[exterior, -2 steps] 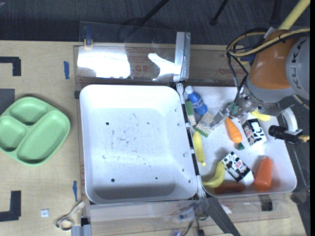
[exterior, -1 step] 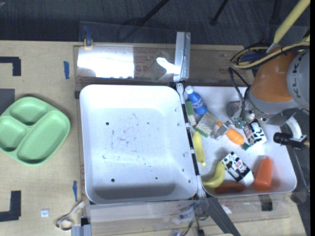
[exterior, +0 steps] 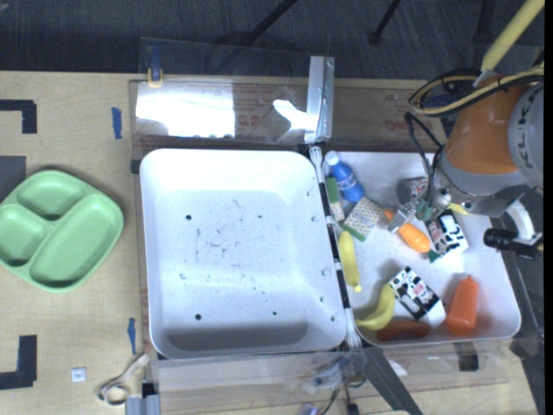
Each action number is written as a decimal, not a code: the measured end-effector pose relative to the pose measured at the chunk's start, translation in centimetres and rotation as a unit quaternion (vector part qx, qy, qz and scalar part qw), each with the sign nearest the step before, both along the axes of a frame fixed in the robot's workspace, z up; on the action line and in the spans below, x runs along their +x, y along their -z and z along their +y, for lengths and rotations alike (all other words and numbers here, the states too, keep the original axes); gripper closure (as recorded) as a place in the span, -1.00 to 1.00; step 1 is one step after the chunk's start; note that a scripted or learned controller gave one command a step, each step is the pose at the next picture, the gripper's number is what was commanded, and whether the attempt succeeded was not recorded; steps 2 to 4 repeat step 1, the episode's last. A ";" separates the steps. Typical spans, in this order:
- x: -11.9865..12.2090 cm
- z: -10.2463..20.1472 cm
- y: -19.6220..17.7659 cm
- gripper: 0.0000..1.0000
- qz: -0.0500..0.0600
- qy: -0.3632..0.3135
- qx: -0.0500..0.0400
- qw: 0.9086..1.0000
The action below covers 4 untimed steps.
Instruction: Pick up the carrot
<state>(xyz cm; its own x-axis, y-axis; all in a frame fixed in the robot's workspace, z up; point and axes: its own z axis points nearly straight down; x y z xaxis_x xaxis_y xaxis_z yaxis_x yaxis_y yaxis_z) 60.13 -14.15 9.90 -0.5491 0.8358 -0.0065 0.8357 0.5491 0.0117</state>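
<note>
The gripper (exterior: 421, 210) is hovering right above the carrot (exterior: 416, 236) in the right bin (exterior: 505, 314) — whether the fingers are apart or together, I cannot tell. A banana (exterior: 377, 309) is lying near the bin's front wall.

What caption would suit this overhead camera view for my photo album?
Robot arm's tool reaches into the cluttered right bin beside a small orange carrot; left bin alongside.

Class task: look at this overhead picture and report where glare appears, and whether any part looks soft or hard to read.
Camera view: strong glare whitens the clear panel behind the left bin; the small objects near the gripper, including the carrot, look soft, so fine detail there is hard to read.
</note>
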 end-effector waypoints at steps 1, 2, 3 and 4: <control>4.2 6.4 -8.7 1.00 0.004 -0.033 -0.001 0.999; 4.2 6.4 -8.7 1.00 0.004 -0.033 -0.001 0.999; 4.2 6.4 -8.7 1.00 0.004 -0.033 -0.001 0.999; 4.2 6.4 -8.7 1.00 0.004 -0.033 -0.001 0.999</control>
